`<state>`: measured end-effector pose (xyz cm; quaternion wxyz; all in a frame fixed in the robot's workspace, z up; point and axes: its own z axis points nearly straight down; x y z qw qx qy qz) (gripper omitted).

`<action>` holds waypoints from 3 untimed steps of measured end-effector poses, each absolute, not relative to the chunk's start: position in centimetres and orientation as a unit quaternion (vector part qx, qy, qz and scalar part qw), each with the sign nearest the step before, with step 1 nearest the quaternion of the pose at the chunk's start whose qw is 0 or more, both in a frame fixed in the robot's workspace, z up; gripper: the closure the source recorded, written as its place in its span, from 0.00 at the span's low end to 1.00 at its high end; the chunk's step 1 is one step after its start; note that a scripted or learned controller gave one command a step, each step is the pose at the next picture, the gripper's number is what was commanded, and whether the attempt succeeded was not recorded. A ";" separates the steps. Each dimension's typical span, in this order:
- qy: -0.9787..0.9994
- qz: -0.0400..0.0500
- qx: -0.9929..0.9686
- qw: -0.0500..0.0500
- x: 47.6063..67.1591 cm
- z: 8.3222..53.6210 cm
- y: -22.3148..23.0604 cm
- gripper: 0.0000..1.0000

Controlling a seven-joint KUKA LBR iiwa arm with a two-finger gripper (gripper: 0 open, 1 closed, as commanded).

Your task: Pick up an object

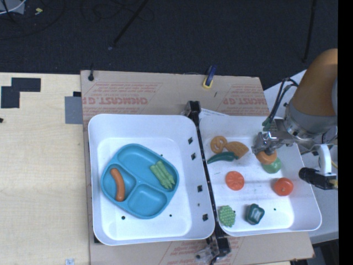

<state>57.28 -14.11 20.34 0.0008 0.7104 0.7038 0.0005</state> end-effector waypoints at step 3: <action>0.708 -0.001 0.706 -0.003 51.8 23.0 -4.3 1.00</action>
